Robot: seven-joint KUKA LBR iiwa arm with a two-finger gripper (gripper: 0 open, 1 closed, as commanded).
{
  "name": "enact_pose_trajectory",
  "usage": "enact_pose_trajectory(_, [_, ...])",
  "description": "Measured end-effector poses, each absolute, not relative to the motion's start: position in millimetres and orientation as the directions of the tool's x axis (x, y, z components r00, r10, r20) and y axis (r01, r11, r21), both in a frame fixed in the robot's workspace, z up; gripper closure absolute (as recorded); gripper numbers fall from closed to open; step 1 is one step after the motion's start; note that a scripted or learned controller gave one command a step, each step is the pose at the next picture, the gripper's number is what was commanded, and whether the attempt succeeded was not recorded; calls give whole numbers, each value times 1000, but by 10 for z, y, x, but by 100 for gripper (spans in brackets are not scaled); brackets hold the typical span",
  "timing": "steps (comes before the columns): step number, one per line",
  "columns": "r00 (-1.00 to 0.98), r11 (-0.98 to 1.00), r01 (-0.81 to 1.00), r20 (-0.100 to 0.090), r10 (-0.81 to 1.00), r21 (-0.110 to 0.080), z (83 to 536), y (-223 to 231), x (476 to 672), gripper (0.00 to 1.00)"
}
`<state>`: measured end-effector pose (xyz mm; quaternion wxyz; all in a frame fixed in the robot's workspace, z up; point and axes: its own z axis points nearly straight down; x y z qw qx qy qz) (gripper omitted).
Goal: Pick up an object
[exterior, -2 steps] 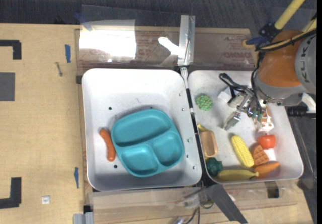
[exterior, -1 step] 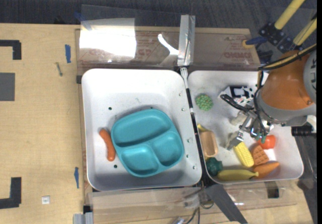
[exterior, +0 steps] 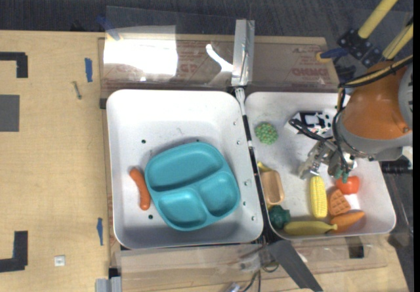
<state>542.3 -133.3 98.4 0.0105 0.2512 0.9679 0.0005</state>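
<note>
My gripper (exterior: 326, 165) hangs over the right bin (exterior: 289, 110), its metal fingers pointing down just above the top end of a yellow corn cob (exterior: 318, 196). Nothing shows between the fingers. Right of the corn lie a red tomato (exterior: 348, 184), an orange waffle piece (exterior: 337, 204) and an orange carrot (exterior: 349, 219). A yellow banana (exterior: 306, 226) lies along the bin's front edge beside a dark green vegetable (exterior: 279, 216). A tan bread slice (exterior: 272, 187) and a green bumpy ball (exterior: 266, 132) sit on the bin's left side.
The left bin (exterior: 125, 113) holds a teal divided plate (exterior: 191, 184) and an orange sausage (exterior: 140, 188) to its left. A black and white object (exterior: 311, 121) lies at the right bin's back. The orange wrist band (exterior: 371, 113) looms over the bin's right side.
</note>
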Motion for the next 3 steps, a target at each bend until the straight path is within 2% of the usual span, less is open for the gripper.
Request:
enact_pose_trajectory(1, [-874,874,486,-19,486,6,977,-1331,5419,0])
enact_pose_trajectory(2, [-826,826,564,-18,564,6,895,-1085,4873,0])
enact_pose_trajectory(3, [-830,830,557,-10,557,2,891,-1020,5213,0])
